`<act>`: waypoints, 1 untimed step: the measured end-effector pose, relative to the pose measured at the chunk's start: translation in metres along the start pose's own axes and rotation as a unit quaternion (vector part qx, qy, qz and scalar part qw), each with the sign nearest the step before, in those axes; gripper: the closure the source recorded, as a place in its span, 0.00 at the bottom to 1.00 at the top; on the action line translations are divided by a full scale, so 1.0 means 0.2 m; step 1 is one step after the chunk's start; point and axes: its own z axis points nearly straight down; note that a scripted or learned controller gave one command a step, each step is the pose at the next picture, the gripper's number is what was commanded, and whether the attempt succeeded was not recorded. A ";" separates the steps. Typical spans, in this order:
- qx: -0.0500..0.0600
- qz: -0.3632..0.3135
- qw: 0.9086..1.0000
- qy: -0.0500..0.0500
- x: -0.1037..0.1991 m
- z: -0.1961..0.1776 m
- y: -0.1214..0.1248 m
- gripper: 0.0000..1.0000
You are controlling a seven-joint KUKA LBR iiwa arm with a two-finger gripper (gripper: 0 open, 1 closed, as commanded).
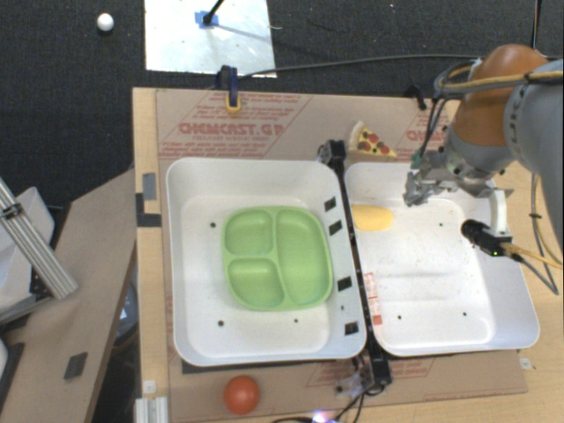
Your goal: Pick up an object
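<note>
Camera view: my gripper (418,192) hangs over the right bin (458,324), near its back edge. Can't tell how my jaws stand. Yellow object (373,218) lies in the right bin by the divider, just left of me, apart from me. Green tray (276,257) sits in the left bin (198,236). Pizza-slice toy (371,142) lies behind the bins, orange ball (241,394) in front.
</note>
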 end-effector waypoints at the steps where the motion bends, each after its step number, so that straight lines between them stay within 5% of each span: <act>1: 0.000 0.000 1.000 0.000 -0.01 -0.22 0.00 1.00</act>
